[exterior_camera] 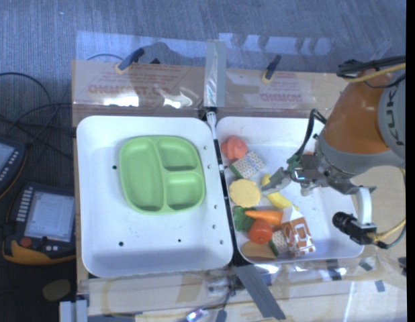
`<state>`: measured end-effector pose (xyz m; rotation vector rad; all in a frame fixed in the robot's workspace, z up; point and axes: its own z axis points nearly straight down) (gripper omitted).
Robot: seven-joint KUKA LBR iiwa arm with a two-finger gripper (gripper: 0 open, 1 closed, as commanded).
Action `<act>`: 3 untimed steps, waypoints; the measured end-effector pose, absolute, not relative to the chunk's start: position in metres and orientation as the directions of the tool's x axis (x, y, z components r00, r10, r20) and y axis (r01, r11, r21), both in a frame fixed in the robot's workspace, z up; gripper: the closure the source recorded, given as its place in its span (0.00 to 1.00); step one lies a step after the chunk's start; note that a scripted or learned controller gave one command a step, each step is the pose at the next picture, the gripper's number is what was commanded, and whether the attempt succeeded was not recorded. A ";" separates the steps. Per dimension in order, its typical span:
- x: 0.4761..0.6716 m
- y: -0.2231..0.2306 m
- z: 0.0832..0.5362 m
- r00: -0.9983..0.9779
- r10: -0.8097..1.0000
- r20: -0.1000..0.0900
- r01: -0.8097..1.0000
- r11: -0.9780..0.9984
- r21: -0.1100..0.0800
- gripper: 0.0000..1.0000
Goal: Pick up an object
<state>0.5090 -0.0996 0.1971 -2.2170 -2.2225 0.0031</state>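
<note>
You see two bins side by side on the bench. The left bin (93, 233) holds one green tray (162, 173) with three compartments, lying flat near the middle. The right bin (328, 247) holds a pile of toy food against its left wall, and the arm (358, 123) reaches in from the right and covers the far right part of this bin, so you cannot see what lies under it.

The gripper (288, 178) hangs over the middle of the right bin, just right of the pile. Its fingers are dark and partly merged with the wrist body, so I cannot tell if they are spread or pressed together, and you see nothing between them.

In the pile you can count about nine things, but some overlap and the count is not sure. At the far end is one red-orange piece (234, 146), then one checkered block (248, 164) touching it. Near the middle lies one yellow round (244, 192), and beside it, close to the gripper, one yellow piece (279, 199). Nearer to you are one carrot (264, 215), one tomato (260, 233), and one red and white box (299, 237). Green bits beside the carrot and a tan piece (258, 250) under the tomato are half hidden and hard to name.
</note>
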 end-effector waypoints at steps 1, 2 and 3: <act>0.535 -0.134 0.090 0.124 0.992 -0.001 0.992 -0.124 0.012 0.00; 0.535 -0.134 0.099 0.124 0.992 0.001 0.992 -0.124 0.013 1.00; 0.511 -0.058 0.249 0.340 0.941 -0.003 0.941 -0.340 -0.003 1.00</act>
